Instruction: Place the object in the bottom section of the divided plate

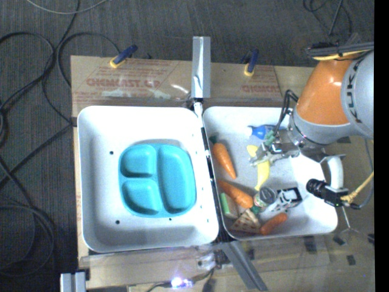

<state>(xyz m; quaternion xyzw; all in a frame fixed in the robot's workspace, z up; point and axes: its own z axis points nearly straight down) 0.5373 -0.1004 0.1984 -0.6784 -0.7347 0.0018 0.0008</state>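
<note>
The gripper (285,197) sits low in the right bin (316,222) among crowded toys, and whether it is open or clamped on anything cannot be told. With carrots (223,158) and a banana (262,170) packed close, it could snag two or none, while the plate (158,179) waits in the left bin (91,163), well apart

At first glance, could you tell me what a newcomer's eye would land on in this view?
Probably the bright blue divided plate, lying in the middle of the left white bin. Next comes the arm's orange band at the right, reaching over the right bin. That bin holds a colourful jumble: carrots near its left wall, a banana in the middle, and more small items along its lower edge.
</note>
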